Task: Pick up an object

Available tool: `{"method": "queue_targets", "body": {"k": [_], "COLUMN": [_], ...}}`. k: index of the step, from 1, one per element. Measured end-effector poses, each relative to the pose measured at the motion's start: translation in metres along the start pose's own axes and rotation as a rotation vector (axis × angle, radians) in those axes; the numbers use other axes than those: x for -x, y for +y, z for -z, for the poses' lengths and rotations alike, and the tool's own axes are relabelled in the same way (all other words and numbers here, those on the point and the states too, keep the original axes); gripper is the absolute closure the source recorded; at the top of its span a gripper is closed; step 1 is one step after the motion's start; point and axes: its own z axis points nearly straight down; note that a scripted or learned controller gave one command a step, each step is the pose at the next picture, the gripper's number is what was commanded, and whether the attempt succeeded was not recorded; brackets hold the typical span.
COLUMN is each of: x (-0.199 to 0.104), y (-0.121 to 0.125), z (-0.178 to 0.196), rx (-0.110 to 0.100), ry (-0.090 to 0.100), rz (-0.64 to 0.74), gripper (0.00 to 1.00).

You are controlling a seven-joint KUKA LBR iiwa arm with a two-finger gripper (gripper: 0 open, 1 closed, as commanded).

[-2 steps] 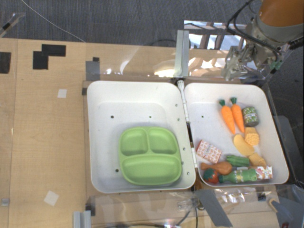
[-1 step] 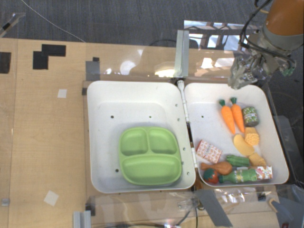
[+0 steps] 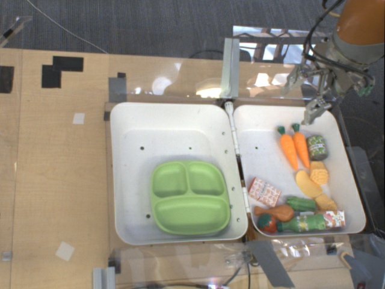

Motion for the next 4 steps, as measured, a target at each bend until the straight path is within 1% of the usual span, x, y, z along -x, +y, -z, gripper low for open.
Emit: {"method": "queue_targets", "body": {"k": [1,2,3,4], "x": [0.001,-0.054,-0.048,-0.013], "y": [-0.009,-0.035,-0.034,-0.010], "z": [-0.091,-0.194,-0.179,-0.049], "rx": [0.005,-0.002,-0.007,-0.003], "ry": [0.005,-0.002,-0.015,-0.004], "rz": [0.265,0.217,0.222,0.407], "gripper": [0.00,0.00,1.00,1.00]}}
